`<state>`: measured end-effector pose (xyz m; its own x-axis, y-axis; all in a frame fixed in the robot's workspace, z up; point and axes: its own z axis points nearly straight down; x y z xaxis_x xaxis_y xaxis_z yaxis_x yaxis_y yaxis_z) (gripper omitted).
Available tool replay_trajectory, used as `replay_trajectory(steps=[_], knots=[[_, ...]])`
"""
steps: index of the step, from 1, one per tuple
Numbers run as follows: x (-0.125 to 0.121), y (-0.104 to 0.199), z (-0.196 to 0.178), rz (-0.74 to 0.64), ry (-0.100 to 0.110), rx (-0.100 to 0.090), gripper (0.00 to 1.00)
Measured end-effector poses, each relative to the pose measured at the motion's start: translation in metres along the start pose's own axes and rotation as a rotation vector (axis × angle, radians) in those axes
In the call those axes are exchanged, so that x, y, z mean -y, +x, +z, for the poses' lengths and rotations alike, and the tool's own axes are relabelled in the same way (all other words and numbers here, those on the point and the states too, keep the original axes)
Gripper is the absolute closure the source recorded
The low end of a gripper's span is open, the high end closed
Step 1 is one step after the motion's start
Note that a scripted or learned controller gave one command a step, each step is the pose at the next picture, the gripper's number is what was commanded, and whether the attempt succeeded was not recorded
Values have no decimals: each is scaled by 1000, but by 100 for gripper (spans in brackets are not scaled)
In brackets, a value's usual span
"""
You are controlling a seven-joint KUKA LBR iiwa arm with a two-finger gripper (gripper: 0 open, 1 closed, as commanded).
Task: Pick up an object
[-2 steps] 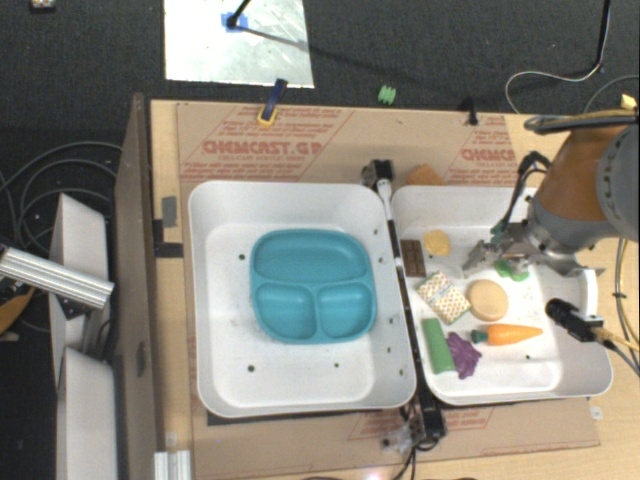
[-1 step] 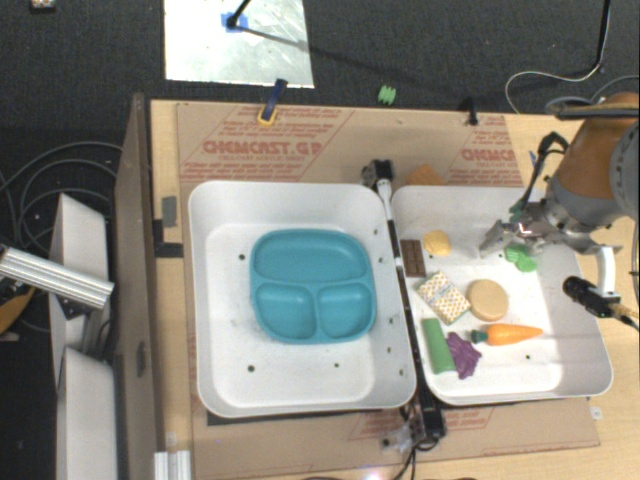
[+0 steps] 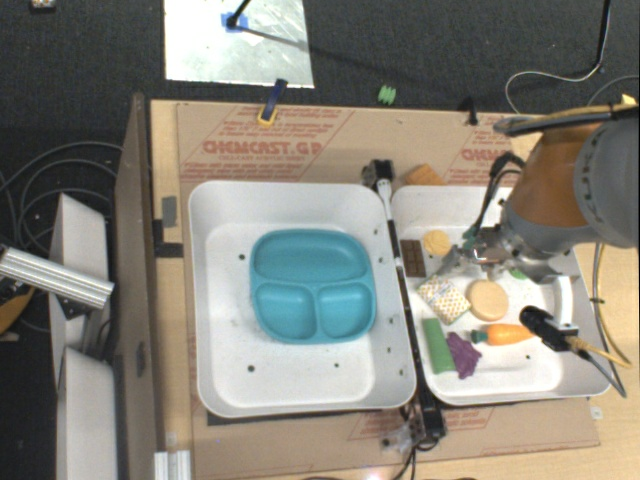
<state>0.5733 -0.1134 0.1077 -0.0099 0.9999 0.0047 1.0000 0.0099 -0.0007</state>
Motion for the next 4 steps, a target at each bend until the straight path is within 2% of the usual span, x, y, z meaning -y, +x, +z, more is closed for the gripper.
replay_trajectory(steps=[1, 2, 3, 4], knots=[[19, -27, 13, 7, -28, 2, 0], [5, -69, 15, 7, -17, 1, 0], [4, -70, 4, 6, -25, 9, 100], [62, -94, -88, 13, -5, 8, 100]])
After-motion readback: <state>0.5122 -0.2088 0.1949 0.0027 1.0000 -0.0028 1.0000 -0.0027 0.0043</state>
